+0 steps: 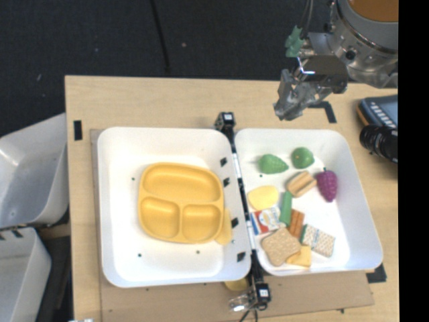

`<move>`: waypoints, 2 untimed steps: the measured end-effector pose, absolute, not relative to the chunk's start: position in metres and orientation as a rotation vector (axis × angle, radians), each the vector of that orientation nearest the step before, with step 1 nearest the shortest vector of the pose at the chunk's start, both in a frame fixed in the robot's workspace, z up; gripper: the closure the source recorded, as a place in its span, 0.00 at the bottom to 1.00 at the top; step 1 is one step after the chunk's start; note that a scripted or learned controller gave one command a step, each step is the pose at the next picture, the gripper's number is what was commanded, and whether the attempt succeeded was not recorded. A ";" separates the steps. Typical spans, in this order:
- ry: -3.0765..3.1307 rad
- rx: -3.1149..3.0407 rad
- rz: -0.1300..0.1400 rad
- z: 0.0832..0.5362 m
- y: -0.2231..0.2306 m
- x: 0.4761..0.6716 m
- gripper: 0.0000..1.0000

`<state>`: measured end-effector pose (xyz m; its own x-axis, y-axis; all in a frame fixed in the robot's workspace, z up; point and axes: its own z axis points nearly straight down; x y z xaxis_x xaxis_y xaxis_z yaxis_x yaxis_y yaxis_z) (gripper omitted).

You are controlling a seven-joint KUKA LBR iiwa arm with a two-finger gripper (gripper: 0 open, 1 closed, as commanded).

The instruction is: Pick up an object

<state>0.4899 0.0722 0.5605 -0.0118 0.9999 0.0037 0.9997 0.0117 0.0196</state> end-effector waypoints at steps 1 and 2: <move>2.217 2.226 -0.006 0.502 0.013 0.490 1.00; 2.216 2.218 0.007 0.554 -0.011 0.490 1.00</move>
